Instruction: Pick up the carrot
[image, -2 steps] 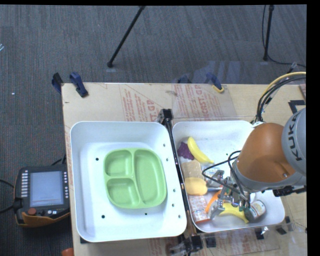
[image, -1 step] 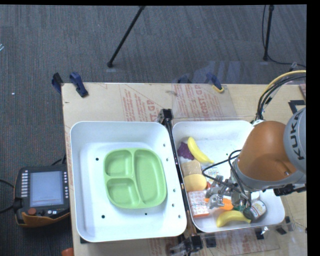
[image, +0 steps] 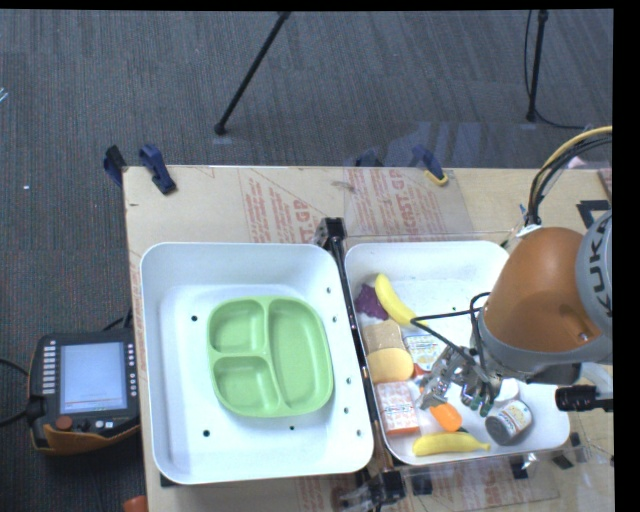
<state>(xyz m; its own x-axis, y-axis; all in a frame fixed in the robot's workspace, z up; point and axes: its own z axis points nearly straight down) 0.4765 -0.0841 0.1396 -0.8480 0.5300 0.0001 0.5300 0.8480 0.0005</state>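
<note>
Look in the right bin (image: 480, 255) — your carrot (image: 447, 416) lies near its front edge, just below the gripper (image: 455, 385), almost touching it. I cannot tell how the gripper stands. Beside the carrot sit a small can (image: 509, 421) on the right and a banana (image: 450, 445) in front.

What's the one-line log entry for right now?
arm: over right bin | gripper: just above carrot | grasp: unconfirmed | carrot: in bin
</note>
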